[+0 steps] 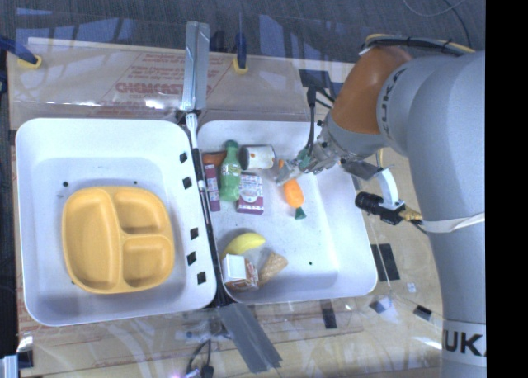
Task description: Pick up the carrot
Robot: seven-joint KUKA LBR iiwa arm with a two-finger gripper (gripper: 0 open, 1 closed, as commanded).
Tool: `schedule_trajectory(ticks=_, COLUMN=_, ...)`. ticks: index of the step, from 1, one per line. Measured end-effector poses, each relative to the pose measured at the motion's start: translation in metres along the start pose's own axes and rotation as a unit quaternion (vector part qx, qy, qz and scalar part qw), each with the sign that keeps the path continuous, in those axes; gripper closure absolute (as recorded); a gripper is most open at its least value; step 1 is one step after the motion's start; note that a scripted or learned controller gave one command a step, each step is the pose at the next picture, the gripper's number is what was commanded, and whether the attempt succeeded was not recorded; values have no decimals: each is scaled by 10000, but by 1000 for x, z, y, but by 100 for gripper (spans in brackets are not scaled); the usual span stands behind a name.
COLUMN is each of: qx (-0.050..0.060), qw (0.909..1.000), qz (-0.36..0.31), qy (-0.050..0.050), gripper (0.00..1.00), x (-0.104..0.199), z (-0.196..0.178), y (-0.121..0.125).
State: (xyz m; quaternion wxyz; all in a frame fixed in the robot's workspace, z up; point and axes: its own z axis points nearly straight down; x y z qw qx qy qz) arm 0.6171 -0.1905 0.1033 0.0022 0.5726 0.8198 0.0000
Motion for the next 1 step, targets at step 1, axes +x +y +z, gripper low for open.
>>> schedule_trajectory(ticks=1, qx=6, qw=9993, qz=375, qy=9, gripper=100, x=-22, z=-109, y=17)
